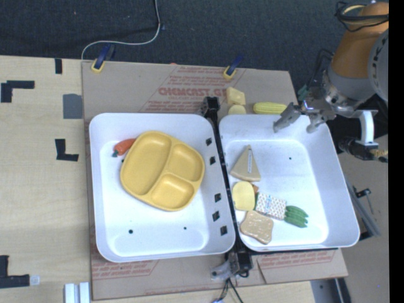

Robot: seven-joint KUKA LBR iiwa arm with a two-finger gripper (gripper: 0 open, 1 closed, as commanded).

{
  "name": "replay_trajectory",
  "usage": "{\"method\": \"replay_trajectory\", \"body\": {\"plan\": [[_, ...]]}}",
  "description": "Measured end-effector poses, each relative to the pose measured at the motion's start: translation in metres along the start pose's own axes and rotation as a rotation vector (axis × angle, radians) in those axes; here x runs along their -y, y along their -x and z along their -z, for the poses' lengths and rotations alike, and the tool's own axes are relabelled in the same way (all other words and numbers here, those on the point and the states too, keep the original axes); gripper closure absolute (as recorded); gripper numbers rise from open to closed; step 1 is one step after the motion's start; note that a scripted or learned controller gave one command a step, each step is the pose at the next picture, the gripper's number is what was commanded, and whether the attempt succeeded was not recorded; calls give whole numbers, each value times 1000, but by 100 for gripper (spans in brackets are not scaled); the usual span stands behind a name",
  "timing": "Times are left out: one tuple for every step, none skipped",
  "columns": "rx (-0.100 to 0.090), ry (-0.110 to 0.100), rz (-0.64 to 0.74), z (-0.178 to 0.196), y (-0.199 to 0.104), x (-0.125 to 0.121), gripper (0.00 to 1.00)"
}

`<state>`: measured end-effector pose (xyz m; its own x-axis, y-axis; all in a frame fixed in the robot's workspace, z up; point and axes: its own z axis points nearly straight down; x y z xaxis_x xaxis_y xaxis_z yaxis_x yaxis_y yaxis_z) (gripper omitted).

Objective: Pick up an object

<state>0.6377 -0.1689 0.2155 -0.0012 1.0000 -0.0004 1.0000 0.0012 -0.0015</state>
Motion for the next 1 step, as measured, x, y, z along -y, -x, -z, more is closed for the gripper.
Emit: {"method": "replay_trajectory", "body": {"plan": [[-3,-8,4,-93,-55,4,0]]}}
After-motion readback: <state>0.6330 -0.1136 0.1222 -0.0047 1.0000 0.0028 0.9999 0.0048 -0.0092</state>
